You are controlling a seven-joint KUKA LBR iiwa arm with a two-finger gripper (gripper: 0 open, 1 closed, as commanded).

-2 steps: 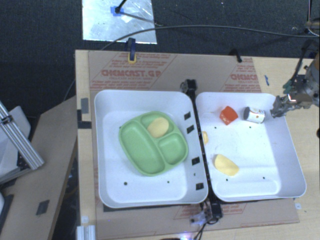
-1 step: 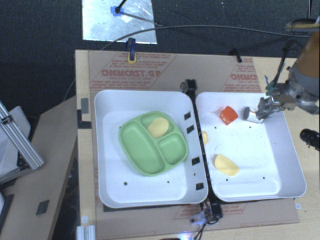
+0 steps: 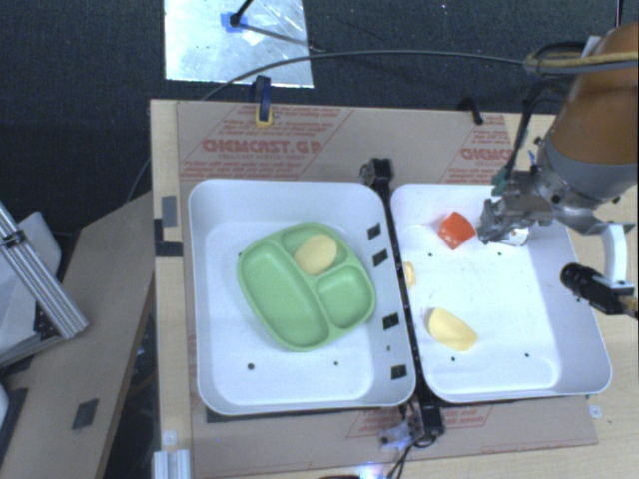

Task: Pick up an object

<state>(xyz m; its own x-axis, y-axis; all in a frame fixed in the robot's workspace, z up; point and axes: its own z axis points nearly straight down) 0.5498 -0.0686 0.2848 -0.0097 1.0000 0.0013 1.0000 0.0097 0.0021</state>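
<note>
A small red-orange block (image 3: 456, 230) lies in the right bin (image 3: 539, 367) near its back left. A yellow lemon-shaped piece (image 3: 451, 328) rests toward that bin's front left. In the left bin (image 3: 225, 367) sits a green divided plate (image 3: 305, 287) with a pale yellow round piece (image 3: 317, 254) in its upper compartment. My gripper (image 3: 502, 226) hangs low over the right bin, just right of the red-orange block; nothing shows between its tips.
A tiny yellow bit (image 3: 409, 273) lies by the divider between the bins. The arm's grey and orange body (image 3: 594, 118) covers the right bin's back right corner. A black fitting (image 3: 594, 285) juts over the right rim. A cardboard sheet (image 3: 280, 143) lies under both bins.
</note>
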